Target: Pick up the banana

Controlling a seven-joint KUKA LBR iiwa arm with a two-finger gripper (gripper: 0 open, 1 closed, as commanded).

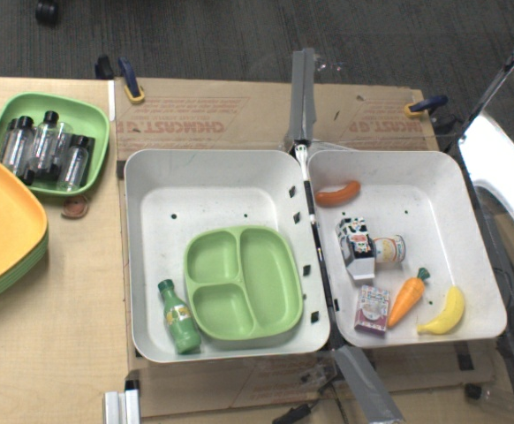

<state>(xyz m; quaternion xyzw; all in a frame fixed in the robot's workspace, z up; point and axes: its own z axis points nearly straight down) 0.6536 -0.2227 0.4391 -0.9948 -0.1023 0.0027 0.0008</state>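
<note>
A yellow banana (445, 313) lies curved in the front right corner of the right bin (451, 184), close to the bin's wall. An orange carrot (406, 298) with a green top rests just left of it, a small gap between them.
The right bin also holds an orange sausage (337, 193), a small milk carton (357, 246), a can (389, 249) and a pink packet (373, 310). The left bin (151, 193) holds a green divided tray (242, 283) and a green bottle (179, 317). A green dish of bottles (49, 144) and orange plates (1, 228) sit far left.
</note>
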